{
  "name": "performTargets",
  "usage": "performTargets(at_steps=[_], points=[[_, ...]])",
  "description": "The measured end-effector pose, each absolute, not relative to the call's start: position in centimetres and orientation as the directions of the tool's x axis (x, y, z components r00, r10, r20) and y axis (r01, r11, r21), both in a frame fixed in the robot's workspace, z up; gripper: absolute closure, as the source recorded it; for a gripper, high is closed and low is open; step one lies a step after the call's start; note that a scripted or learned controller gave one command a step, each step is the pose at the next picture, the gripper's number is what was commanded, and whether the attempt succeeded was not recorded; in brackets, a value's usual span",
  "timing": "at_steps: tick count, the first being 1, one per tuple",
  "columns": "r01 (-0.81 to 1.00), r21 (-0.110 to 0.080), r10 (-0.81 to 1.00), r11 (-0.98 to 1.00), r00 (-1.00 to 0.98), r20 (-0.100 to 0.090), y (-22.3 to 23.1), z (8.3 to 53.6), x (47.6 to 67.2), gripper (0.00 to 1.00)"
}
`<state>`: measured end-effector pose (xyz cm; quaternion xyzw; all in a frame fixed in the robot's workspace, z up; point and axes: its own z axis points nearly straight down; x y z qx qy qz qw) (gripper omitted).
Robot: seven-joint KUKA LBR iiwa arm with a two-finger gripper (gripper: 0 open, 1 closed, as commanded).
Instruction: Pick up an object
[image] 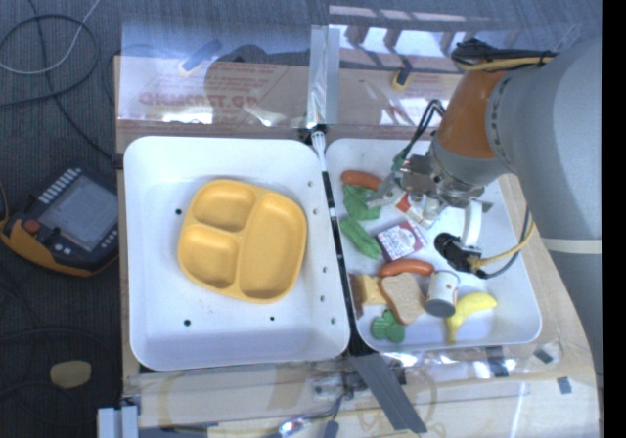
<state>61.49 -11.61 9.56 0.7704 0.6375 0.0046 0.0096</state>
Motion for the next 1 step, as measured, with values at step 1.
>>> performTargets(at_steps=[1], points=[[0.985, 0.000, 0.985, -0.174, 0.174, -0.005, -11.69, 9.45, 65.34, 0.00]])
